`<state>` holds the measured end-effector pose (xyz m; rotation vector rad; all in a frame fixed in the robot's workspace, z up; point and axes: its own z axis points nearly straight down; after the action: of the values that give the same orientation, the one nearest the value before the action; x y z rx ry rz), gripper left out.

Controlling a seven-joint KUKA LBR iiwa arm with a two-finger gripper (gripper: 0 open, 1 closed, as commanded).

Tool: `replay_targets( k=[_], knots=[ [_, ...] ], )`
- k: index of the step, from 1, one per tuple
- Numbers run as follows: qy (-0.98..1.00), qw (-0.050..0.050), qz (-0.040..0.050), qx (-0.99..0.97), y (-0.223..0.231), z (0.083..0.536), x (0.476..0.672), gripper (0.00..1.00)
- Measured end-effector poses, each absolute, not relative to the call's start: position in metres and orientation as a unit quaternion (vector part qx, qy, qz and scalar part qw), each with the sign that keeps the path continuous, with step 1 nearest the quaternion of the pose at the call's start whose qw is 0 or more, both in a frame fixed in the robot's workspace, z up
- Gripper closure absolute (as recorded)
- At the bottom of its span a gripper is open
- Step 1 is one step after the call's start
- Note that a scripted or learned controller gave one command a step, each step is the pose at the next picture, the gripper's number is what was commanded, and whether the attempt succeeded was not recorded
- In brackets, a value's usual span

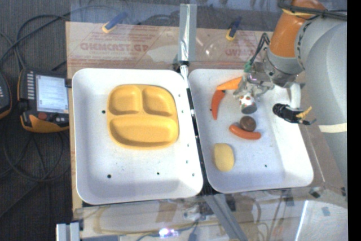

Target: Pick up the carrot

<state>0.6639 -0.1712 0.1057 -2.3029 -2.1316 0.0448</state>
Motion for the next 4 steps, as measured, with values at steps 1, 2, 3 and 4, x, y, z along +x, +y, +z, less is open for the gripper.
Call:
replay_targets(
  k=[1,2,3,4],
  knots=[
    [-0.767,-0.005,0.0024,-0.642,-0.106,0.094,0.657,1.0],
    [-0.84,-0.01,-0.0032,-0.543,-0.151,0.095,0.606,1.0],
    [-0.799,0.0,0.0009,-0.601,-0.131,0.215,0.651,1.0],
    [-0.808,0.0,0.0,-0.589,-0.104,0.096,0.63,1.0]
  ],
)
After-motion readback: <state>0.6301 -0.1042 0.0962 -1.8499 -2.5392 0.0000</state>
